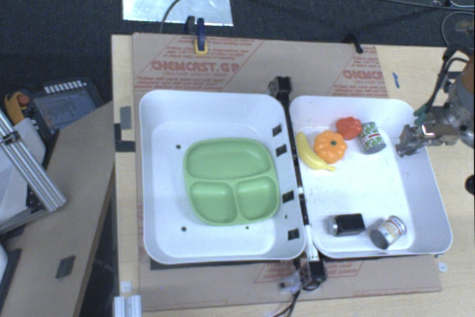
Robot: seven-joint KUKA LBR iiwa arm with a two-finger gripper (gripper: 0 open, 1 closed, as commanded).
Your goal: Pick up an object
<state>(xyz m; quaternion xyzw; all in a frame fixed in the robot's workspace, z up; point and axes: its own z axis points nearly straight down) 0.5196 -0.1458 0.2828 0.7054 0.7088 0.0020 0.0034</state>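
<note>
My claw (410,140) hangs at the right rim of the right bin (427,189), fingertips pointing in toward the bin's floor; whether it's open or shut I can't tell, the view's too small and blurred there, but nothing shows between the tips. All places below are given rel. to that right bin. In its upper half, towards the left wall: a yellow banana (310,153) touching an orange pumpkin-like toy (331,146); just right of that a red pepper-ish piece (349,127), prob. a toy veg; next to it a small can w/ green label (372,138), lying tilted, nearest thing to my claw but apart from it. Along the bin's front edge: a black block (346,224) and beside it a silver can (388,231) on its side. Left of the bin, sharing the wall, sits the left bin (159,159) w/ a green divided plate (228,180) in its middle.
</note>
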